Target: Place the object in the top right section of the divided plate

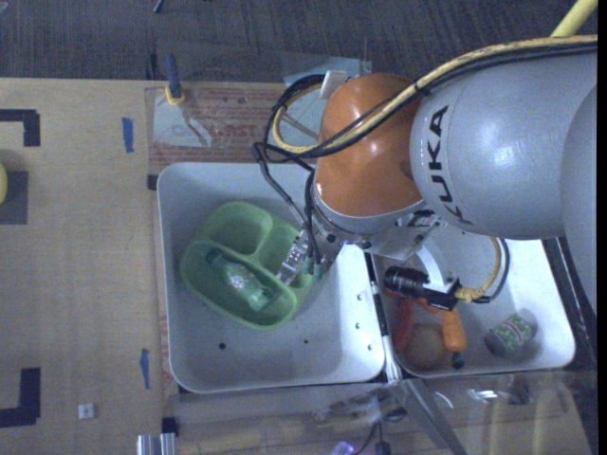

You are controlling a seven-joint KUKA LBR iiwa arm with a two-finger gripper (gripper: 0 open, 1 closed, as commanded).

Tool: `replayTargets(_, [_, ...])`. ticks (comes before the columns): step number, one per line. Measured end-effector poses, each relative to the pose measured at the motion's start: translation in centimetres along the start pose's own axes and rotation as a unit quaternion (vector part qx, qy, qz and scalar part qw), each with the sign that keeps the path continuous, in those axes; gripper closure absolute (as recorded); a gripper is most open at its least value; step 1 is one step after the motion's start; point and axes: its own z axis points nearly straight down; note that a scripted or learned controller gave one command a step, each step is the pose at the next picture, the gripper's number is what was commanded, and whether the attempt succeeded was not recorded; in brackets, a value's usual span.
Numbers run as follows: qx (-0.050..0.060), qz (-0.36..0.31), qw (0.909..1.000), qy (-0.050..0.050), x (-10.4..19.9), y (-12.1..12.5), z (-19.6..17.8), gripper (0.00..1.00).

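Green plastic divided plate (201,256), set in the left white bin (266,358): a small green, pale-labelled object (242,287) is lodged in its nearer compartment. Beyond, the gripper (299,254) is poised over the right rim; whether it is open cannot be told. Risk judged: rim struck, plate tipped, object left in the wrong section.

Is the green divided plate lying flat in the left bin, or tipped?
Tipped, it seems: the green divided plate sits askew in the left bin, its compartments facing the camera at a slant. The gripper is over its right edge.
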Motion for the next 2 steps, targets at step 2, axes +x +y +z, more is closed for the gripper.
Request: replayTargets(2, [0.000,-0.091,0.9959,-0.001,-3.7,8.4,-23.2,1.00])
